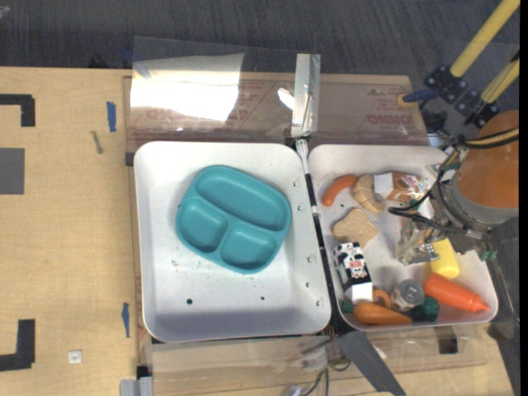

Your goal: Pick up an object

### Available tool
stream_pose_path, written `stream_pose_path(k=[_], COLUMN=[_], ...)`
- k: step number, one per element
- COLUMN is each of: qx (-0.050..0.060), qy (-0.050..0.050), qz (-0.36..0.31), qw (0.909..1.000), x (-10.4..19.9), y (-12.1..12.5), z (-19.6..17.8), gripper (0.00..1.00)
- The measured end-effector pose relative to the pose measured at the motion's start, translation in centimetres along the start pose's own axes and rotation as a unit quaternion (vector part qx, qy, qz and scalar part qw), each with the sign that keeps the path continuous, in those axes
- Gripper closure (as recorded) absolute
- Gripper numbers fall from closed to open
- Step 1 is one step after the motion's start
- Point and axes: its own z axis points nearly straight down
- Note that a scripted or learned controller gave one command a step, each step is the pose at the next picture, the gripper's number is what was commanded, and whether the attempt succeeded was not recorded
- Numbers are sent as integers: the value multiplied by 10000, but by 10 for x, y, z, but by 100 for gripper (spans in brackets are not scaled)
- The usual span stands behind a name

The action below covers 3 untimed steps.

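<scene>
The right bin (487, 312) holds several small items. Among them are an orange sausage shape (338, 189), a tan bread slice (355, 225), a black-and-white carton (352, 262), a silver can (408, 292), a yellow block (446, 259) and a large orange carrot (455, 294). My gripper (417, 242) reaches down into this bin from the right, below the arm's orange band (493, 178). It hangs just left of the yellow block and above the silver can. Cables and metal parts blur its tip.
The left bin (157, 295) contains a teal divided plate (234, 218). A printed packet (404, 186) and a tan pastry (368, 193) lie at the back of the right bin. A smaller carrot (381, 313) and a green piece (426, 308) rest along its front wall.
</scene>
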Motion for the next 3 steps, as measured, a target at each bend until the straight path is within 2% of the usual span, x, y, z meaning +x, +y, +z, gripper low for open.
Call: stream_pose_path(k=[1, 2, 3], qx=[-17, -51, -29], qy=[22, 141, 85], qz=[-448, -301, -322], qw=[9990, 9994, 9994], x=[-80, 27, 23], y=[68, 41, 42], z=[-134, -20, -24], gripper=[100, 100, 0])
